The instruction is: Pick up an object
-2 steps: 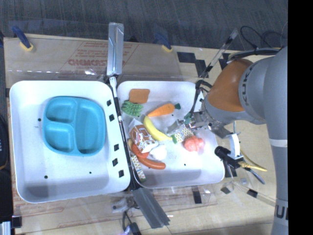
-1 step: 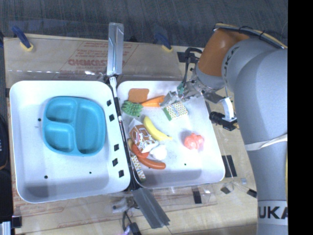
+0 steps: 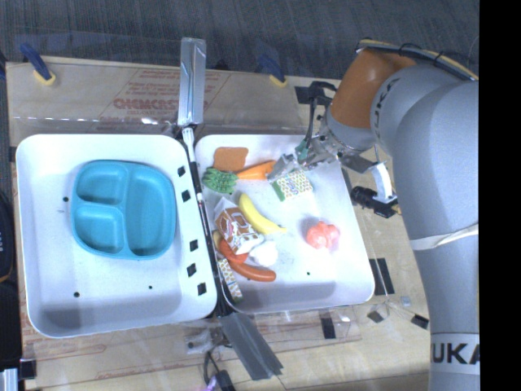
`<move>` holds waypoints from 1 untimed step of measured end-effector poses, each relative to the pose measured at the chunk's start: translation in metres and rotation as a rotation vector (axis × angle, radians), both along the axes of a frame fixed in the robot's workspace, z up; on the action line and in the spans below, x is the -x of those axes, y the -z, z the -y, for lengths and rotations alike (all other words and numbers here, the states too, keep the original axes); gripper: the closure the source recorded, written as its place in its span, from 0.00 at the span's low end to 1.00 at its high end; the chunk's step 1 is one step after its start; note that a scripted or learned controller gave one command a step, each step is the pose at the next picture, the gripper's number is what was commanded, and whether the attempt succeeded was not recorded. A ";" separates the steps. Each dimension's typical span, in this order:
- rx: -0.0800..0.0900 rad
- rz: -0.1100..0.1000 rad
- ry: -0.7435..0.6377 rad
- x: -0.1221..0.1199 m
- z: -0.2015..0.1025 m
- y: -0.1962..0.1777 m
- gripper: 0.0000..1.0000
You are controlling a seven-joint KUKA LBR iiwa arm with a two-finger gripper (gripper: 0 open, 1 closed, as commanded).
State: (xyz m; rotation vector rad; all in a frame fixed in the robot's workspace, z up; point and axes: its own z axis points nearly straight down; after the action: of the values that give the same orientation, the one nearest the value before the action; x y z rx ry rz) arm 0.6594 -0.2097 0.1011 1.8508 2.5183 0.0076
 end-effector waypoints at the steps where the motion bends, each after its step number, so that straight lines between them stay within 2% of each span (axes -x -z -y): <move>1: -0.003 0.000 0.130 0.042 -0.043 0.000 0.00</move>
State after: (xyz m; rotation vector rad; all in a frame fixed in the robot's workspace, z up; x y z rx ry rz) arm 0.6172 -0.1671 0.1008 2.0113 2.3935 0.0099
